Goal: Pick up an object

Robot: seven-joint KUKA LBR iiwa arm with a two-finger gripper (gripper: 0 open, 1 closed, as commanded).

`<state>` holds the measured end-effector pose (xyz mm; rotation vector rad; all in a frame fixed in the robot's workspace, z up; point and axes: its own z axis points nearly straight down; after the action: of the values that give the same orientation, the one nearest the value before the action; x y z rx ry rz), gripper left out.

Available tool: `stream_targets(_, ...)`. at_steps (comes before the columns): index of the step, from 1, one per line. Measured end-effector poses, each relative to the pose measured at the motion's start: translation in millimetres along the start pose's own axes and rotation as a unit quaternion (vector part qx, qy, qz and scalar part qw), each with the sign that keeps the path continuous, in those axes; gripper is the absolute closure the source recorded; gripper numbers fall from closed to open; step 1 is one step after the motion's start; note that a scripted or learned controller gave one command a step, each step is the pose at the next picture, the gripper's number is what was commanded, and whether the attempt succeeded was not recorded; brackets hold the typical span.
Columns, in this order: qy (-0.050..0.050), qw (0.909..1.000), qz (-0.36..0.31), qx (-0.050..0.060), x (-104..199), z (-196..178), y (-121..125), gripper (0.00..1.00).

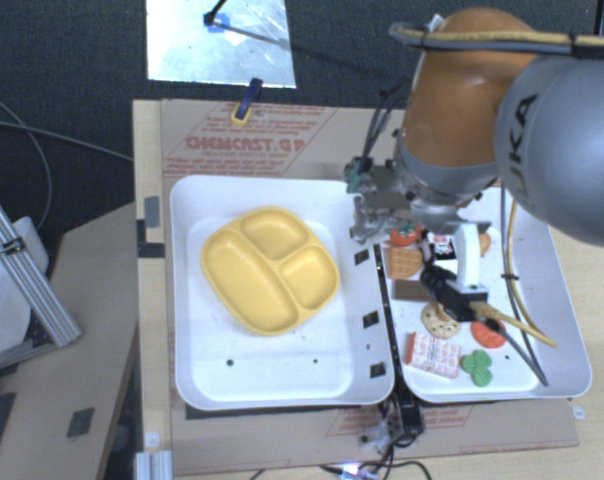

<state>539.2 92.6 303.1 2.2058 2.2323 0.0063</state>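
1. Nearest the camera, in the front corner of the right-hand bin (567, 353), a pink wafer (432, 353) lies flat, with a green piece (477, 368) just beside it.
2. Slightly farther back lie a red slice (488, 334) and a round cookie (439, 318), near each other but apart.
3. Beyond the cookie, close to the wall shared by the bins, a brown slab (410, 290) lies against a waffle square (404, 263).
4. Across that wall, the left-hand bin (272, 368) holds a yellow divided plate (270, 268), lying flat near its middle.
5. Above the waffle square, the gripper (377, 223) hangs low over the back of the right-hand bin, next to the shared wall. Whether it is open or closed cannot be told, and nothing can be seen held in it.
6. Behind it the arm (562, 138) comes in from the right.
7. Farthest back, a cardboard sheet (252, 143) with red lettering shows behind the bins, and a shiny sheet (220, 28) lies beyond it.
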Motion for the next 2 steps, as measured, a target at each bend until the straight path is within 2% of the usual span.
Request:
stream_targets(1, 0.000, 1.0000, 0.006, 0.005, -4.0, 46.8, -54.1, 1.00)
stream_targets(2, 0.000, 1.0000, 0.006, 0.002, -4.1, 44.6, -51.3, 0.00)
